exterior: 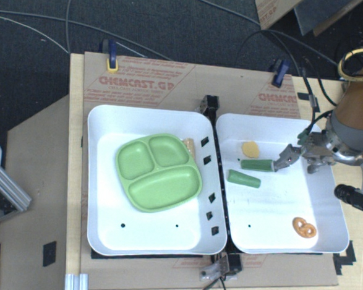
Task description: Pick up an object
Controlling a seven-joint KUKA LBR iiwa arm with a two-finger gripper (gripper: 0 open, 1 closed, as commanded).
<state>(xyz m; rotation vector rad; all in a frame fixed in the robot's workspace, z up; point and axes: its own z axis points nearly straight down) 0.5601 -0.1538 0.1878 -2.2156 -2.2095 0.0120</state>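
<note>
In the right bin (326,201) lie a green cylinder (256,164), a second green cylinder (244,179) just in front of it, a small yellow piece (250,150) behind them, and a pretzel-shaped brown piece (304,228) near the front right corner. My gripper (296,164) hangs low over the bin's back right part, open. Its left finger (284,159) is at the right end of the first green cylinder; whether it touches I cannot tell. Nothing sits between the fingers.
The left bin (103,204) holds a green divided plate (160,172) with a small tan piece (189,147) at its right rim. Black clips run along the wall between the bins (211,193). The arm's orange band (358,104) rises at the right.
</note>
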